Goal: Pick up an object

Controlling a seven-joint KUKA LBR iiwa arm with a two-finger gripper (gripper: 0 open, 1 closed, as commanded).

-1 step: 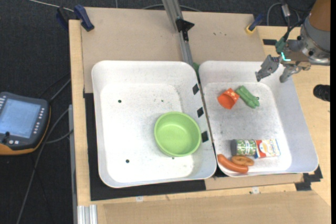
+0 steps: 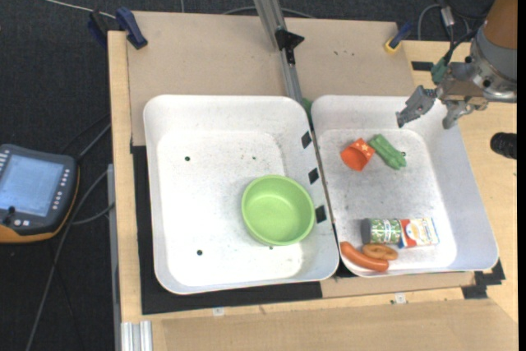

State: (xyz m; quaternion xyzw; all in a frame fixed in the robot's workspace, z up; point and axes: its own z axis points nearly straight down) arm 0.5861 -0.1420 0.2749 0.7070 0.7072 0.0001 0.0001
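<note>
Orange cup (image 2: 357, 155) and green toy (image 2: 387, 152) just below-left of the seemingly spread, unladen hand (image 2: 436, 109).

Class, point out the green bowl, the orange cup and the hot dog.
green bowl (image 2: 278, 210), camera view, inside bottom.
orange cup (image 2: 357, 155), camera view, its side.
hot dog (image 2: 365, 257), camera view, middle of the sausage.

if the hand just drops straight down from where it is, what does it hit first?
Probably bare floor of the right bin near its far edge. The hand, fingers spread, looks offset from the green toy; depth is hard to judge.
</note>
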